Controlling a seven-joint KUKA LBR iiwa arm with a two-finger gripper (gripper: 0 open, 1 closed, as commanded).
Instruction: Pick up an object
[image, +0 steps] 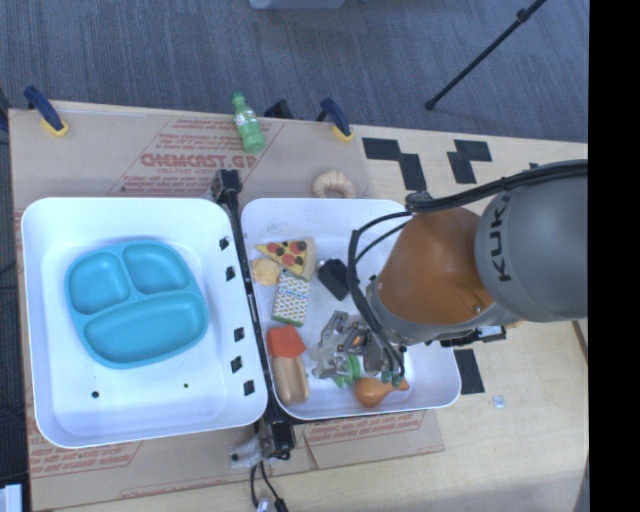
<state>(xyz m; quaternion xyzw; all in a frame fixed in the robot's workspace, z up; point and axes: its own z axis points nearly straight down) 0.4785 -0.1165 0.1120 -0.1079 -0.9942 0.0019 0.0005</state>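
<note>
While the grey arm (520, 250) leans in from the right with its orange band over the right-hand bin (420, 215), the gripper (348, 352) sits low near that bin's front edge, among a clutter of small things. Whether its fingers are parted or closed I cannot tell. Just beside it lie an orange piece (372, 392) and something green (345, 378); to its left are a hot dog (290, 378) touching a red block (286, 342), a checkered packet (291, 298) and a pizza slice (287, 253). A blue divided tray (135, 300) rests in the left bin (60, 400).
</note>
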